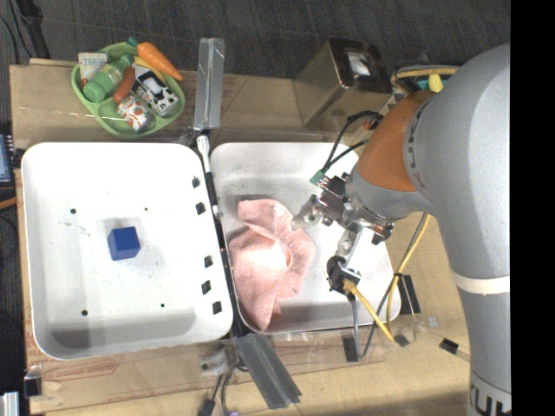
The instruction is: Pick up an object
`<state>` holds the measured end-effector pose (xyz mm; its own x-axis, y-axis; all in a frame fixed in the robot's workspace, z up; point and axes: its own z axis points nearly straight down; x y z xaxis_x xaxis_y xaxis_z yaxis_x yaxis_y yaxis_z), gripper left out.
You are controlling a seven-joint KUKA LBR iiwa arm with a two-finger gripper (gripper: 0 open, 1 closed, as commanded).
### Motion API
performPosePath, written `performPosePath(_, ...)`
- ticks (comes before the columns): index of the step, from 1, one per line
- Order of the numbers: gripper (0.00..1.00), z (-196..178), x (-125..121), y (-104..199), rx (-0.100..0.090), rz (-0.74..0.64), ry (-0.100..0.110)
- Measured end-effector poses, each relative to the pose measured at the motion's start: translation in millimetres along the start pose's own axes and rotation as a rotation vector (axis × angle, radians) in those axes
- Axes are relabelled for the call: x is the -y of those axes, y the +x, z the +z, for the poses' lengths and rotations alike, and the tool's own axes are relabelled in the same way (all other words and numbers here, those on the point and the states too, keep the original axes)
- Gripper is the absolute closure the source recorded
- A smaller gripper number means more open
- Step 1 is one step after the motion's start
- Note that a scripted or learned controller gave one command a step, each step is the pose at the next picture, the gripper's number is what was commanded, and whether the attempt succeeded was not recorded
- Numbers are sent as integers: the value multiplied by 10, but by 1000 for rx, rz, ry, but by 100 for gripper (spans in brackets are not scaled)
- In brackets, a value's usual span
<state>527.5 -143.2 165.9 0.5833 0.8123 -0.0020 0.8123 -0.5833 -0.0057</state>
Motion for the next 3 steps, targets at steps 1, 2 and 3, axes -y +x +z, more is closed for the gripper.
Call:
performPosePath(1, 0, 754, -263, 612, 0, -209, -1)
performPosePath(2, 100, 664, -253, 615, 1, -215, 4)
performPosePath(3, 100, -270, -507, 1384, 0, -636, -5)
